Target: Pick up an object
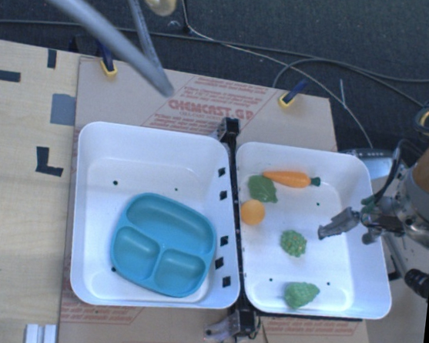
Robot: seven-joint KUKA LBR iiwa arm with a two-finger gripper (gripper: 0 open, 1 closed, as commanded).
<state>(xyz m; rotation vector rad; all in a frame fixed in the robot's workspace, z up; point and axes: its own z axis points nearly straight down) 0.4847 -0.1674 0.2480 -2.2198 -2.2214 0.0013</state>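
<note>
The right bin (354, 173) holds an orange carrot (286, 179) with a green tip at the back. Beside it are a green leafy piece (261, 188) and a small orange ball (252, 212) near the divider. A green broccoli-like piece (293, 242) sits mid-bin, and another green piece (299, 294) lies near the front. My gripper (352, 229) hangs over the right side of this bin, right of the broccoli-like piece. Its fingers are open with nothing between them.
The left bin (101, 145) holds a blue divided plate (164, 244). A black divider (229, 207) runs between the bins. Cables cross the dark bench behind, and a grey pole (100, 25) slants across the top left.
</note>
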